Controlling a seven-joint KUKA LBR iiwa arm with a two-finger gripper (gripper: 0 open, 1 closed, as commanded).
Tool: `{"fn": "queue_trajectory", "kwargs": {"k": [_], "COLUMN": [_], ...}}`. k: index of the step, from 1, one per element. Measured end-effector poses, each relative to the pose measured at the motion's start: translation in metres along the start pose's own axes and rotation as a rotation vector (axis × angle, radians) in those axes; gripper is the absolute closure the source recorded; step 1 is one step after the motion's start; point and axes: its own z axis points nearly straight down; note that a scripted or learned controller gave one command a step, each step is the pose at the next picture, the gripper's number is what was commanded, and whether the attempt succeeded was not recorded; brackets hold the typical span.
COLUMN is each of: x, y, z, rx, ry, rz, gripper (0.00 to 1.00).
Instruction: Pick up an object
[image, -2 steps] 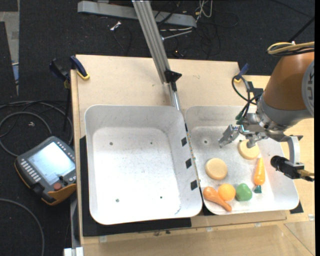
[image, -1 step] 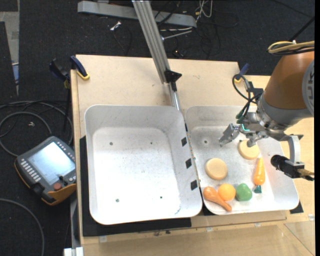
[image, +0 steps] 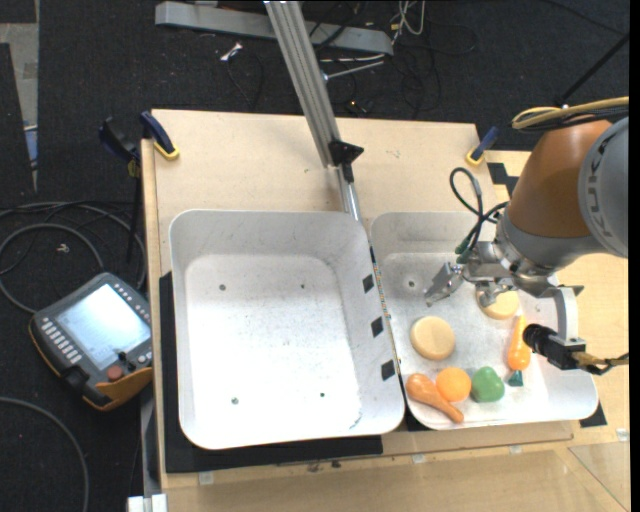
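1. White plastic, shallow: two bins side by side on a pale wooden bench (image: 260, 165); the left bin (image: 200, 300) and the right bin (image: 400, 245) share a central divide.
2. The grey arm with orange band (image: 565, 180) enters at 3 o'clock and hangs over the upper part of the right bin.
3. The two-finger gripper (image: 445, 283) points toward 8 o'clock; its metal fingers stand slightly spread, nothing between them.
4. A round cream disc-shaped object (image: 433, 338) lies just below the gripper, at its 6 o'clock, apart from the fingers.
5. A pale yellow rounded object (image: 500, 303) sits under the wrist, partly hidden.
6. An orange carrot-shaped object (image: 517, 345) lies at 3 o'clock of the disc.
7. Along the bin's 6 o'clock edge: an orange gourd-shaped object (image: 430, 394), an orange ball (image: 454, 383) touching it, and a green rounded object (image: 487, 385) beside the ball.
8. A grey handheld control pendant with screen (image: 95, 340) rests on the floor at 9 o'clock.
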Motion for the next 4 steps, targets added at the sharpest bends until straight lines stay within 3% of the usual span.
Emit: {"fn": "queue_trajectory", "kwargs": {"k": [1, 2, 3, 4], "x": [-0.005, -0.004, -0.004, -0.001], "y": [-0.008, -0.008, -0.007, -0.015], "z": [0.060, 0.080, 0.069, 0.021], "rx": [0.003, -0.003, -0.006, -0.009], "ry": [0.000, 0.000, 0.000, -0.001], "rz": [0.002, 0.001, 0.001, -0.002], "gripper": [0.00, 0.00, 1.00, 1.00]}}
